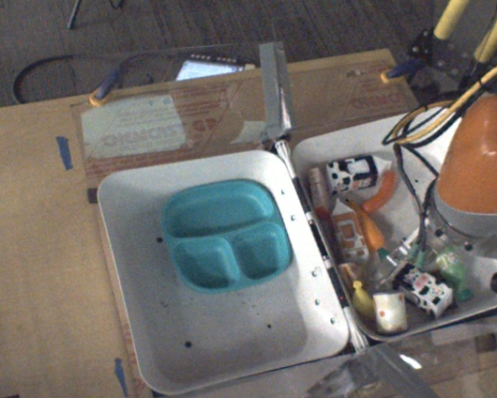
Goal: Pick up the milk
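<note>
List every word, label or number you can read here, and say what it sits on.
Printed lettering on the clear sheet behind the left bin: mirrored and blurred, unreadable.
Cow-patterned milk carton in the right bin: no text legible.
Second cow-patterned carton: too small to read.
Orange carton: label blurred.

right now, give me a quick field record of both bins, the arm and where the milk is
left bin: holds a teal three-compartment tray
right bin: crowded with small items
milk: cow-patterned carton lying at the bin's far end; a second cow-patterned carton at the near end
other items: orange carrot, yellow banana, small white cup
arm: over the right bin's near part
gripper: by the near carton, grip unclear
</note>
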